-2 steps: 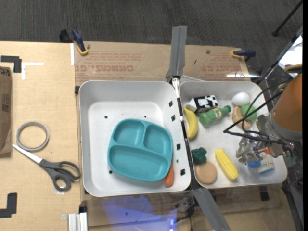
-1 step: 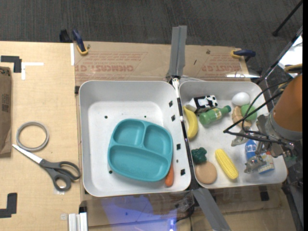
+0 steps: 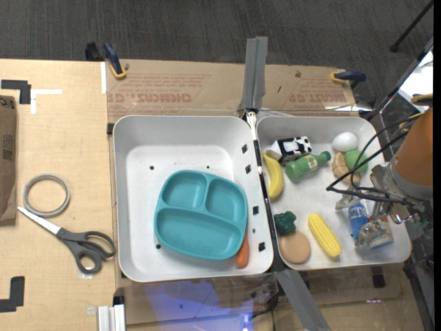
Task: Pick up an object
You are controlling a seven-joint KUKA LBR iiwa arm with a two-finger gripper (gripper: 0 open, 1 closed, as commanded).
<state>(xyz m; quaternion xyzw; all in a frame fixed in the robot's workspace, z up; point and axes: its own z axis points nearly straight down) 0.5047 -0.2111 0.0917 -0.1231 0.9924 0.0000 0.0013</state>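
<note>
Gripper [image 3: 375,219] hung just right of the corn cob [image 3: 324,234] over a blue packet [image 3: 358,219]; finger state unreadable, perhaps closed; a square descent would serve.

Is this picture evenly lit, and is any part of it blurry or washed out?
In the camera view the light is mostly even and soft: the teal tray casts only a faint shadow in the left bin. The white egg looks nearly washed out, a bluish-purple glow spills below the bins, and the arm's orange band at the right edge looks blurred.
</note>
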